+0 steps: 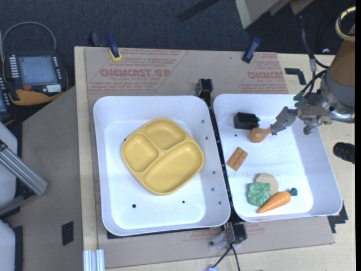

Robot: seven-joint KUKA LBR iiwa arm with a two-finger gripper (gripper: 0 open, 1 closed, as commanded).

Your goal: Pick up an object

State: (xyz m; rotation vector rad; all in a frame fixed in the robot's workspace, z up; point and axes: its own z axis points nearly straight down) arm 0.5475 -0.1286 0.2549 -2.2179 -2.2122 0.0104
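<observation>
My gripper [295,124] hangs over the upper right part of the right bin [321,168], open, with nothing between its fingers. One finger [281,121] ends just right of a brown drumstick-shaped piece [258,134]; whether they touch I cannot tell. A small black block [246,120] lies just above and left of the drumstick. Lower in this bin lie a tan waffle-like bar [237,158], a green leaf [258,193], a beige round piece [266,180] behind it, and an orange carrot [276,202].
The left bin [113,151] holds a yellow divided plate [163,155]. A black clamp [204,87] sits at the top of the rim between the bins. The arm and its cables enter from the upper right.
</observation>
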